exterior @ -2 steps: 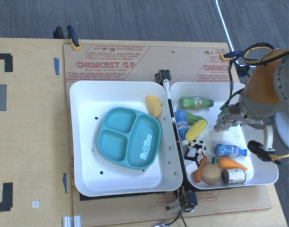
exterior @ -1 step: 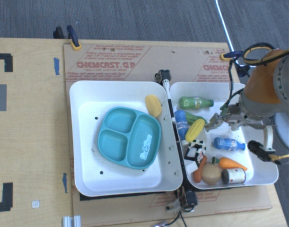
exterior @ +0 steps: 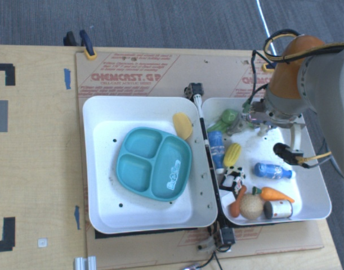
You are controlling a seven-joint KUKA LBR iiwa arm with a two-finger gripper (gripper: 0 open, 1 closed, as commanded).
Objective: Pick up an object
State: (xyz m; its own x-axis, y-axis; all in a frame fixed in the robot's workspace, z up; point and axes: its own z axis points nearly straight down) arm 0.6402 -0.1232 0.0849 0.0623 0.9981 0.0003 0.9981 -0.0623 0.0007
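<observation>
- Two white bins sit on the tabletop; nearest me, the right bin [exterior: 318,204] crowds a carrot [exterior: 276,194], a round brown ball [exterior: 251,206] and a small can [exterior: 277,210] along its front wall.
- Mid-bin lie a blue bottle [exterior: 272,170] and corn cob [exterior: 232,153], loose and easy pickings, I judge.
- Farther back, the gripper [exterior: 262,118] hangs over the rear, near a green toy [exterior: 228,117]; jaws' state I cannot tell.
</observation>
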